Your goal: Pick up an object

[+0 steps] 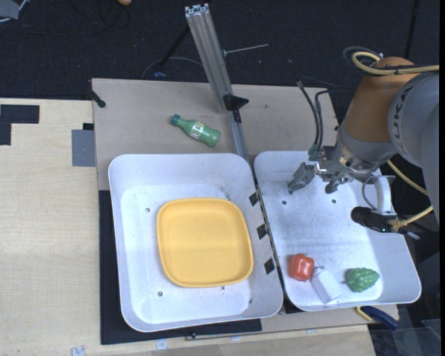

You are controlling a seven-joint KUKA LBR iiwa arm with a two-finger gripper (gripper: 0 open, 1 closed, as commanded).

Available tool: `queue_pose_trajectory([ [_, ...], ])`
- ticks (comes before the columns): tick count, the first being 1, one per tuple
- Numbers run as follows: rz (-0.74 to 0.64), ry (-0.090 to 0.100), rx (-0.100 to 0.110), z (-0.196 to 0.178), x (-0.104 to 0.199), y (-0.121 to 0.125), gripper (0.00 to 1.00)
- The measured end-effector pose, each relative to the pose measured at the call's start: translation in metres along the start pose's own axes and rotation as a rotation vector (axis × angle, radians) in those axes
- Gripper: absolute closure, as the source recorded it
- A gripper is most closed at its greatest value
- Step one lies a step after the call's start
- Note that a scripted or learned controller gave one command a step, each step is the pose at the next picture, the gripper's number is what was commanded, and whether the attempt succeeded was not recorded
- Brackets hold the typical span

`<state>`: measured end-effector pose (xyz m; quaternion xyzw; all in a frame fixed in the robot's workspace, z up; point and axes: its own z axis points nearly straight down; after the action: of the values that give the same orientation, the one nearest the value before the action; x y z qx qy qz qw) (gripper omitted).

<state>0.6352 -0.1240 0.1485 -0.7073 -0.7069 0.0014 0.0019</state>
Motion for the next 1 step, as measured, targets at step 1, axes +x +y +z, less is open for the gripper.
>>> queue_pose_trajectory([
  [1, -0.002, 0.0, 0.0, 0.053, 0.0008, -0.0008, 0.0],
])
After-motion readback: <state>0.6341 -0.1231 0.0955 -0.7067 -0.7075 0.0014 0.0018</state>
